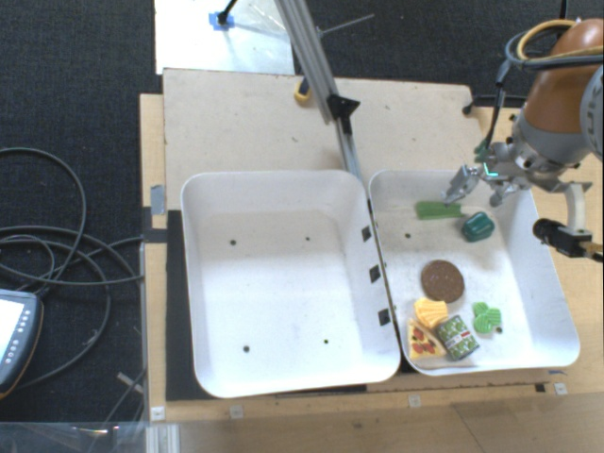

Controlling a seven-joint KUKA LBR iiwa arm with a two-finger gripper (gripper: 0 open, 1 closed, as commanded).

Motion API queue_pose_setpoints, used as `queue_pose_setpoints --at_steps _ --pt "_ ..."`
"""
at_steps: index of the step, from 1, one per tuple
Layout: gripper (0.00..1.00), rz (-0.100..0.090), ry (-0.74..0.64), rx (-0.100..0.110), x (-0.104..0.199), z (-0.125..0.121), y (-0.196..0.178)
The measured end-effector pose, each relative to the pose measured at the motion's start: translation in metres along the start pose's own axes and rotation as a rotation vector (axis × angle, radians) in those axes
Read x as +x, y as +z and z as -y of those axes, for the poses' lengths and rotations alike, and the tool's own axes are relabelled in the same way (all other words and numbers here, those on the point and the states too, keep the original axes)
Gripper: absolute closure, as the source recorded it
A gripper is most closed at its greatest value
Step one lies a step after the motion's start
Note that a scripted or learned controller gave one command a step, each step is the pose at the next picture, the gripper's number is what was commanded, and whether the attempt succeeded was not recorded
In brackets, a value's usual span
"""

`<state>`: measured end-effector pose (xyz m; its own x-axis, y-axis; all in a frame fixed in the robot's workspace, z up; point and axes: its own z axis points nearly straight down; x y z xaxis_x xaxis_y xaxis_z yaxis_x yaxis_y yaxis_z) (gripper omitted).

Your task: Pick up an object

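Note:
The right bin [547, 286] holds several small items. A flat green piece [437, 210] and a teal block [478, 226] lie near its far end. A brown disc [442, 280] sits in the middle. At the near end are a yellow wedge [430, 310], a green can [458, 337], a bright green lump [487, 318] and a red and yellow piece [421, 342]. My gripper [479, 187] hangs over the far end of this bin, just above the green piece and the teal block. Its fingers are spread open and hold nothing.
The left bin [203, 253] stands beside the right one, with black clips along the shared wall. A slanted metal rod [316, 50] crosses the bench's far side. Cables and a tablet [14, 333] lie on the floor to the left.

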<state>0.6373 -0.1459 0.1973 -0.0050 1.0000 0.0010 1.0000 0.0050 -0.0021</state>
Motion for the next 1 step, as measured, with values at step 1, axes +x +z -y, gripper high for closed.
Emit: queue_pose_setpoints --at_steps 1 --pt "0.0 0.002 -0.002 -0.004 0.0 -0.0009 -0.0024"
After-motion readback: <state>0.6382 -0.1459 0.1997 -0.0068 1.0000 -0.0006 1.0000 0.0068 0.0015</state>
